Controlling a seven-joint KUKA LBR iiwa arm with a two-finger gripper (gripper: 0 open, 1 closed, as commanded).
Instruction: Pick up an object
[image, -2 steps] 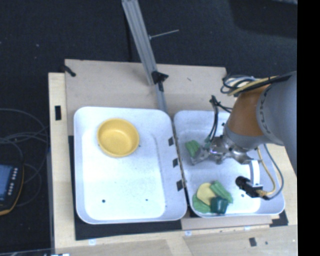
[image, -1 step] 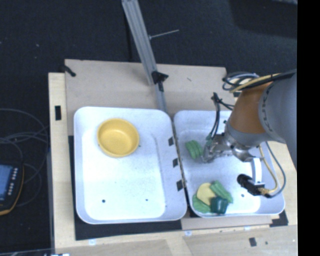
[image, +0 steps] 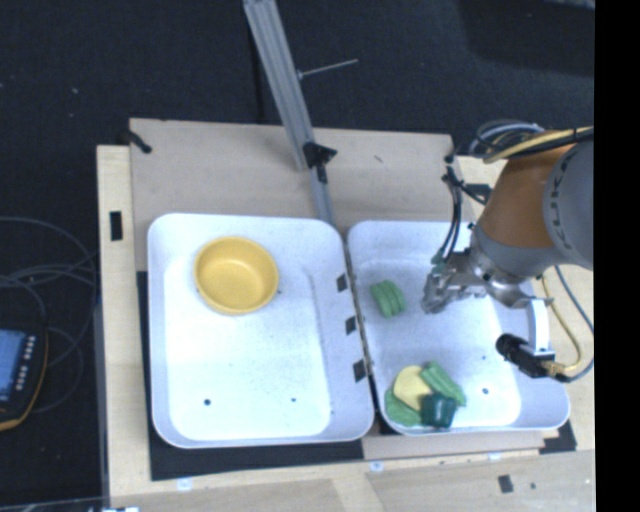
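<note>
Overhead, metal gripper (image: 437, 297) just right of ribbed green block (image: 387, 298), finger spread unclear, round yellow bowl (image: 236, 275) far left.

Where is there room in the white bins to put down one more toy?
The left bin has the most bare floor: everything below and right of the yellow bowl. In the right bin, a smaller patch lies between the green piece and the pile of yellow and green things. That near corner is crowded, and the gripper hangs nearby.
</note>
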